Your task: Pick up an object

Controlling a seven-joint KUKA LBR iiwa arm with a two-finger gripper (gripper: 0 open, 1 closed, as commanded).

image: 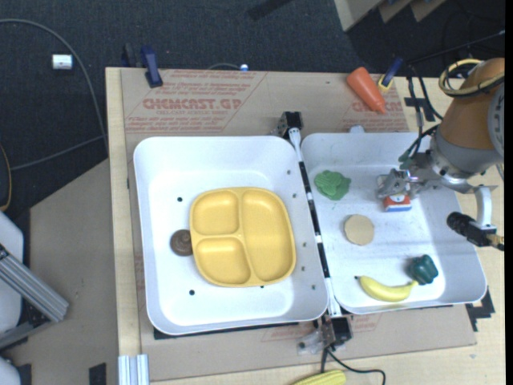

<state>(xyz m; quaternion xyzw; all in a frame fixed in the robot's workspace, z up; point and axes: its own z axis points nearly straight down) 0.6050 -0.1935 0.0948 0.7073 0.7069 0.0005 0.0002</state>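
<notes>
Nearest the lens, at the bench's front edge, a yellow object (321, 377) pokes into view, too cropped to identify. From the left: a small brown disc (181, 242) lies in the left bin (152, 167), tucked against and partly under a yellow divided plate (242, 237) that takes up the middle of that bin. Across the seam, the right bin (353, 144) holds a green leafy toy (332, 184) near its back left, a tan round cookie-like piece (360, 230) at its centre, a banana (385, 289) along the front wall and a dark green toy (424, 269) just beside the banana's right end. An orange carrot-shaped toy (366, 90) rests outside the bins on the bench behind.

At right, the gripper (394, 188) is down in the right bin, directly over a small red, white and blue object (397, 204). The metal fingers appear to straddle or touch the object's top, but how far apart they stand, and whether they have any grasp of it, cannot be told from this angle.

By the look of it, the pick is at the reach-and-grasp stage: the arm is at a target, nothing is lifted, and the object sits on the bin floor. Closing, if not done, and raising remain.
</notes>
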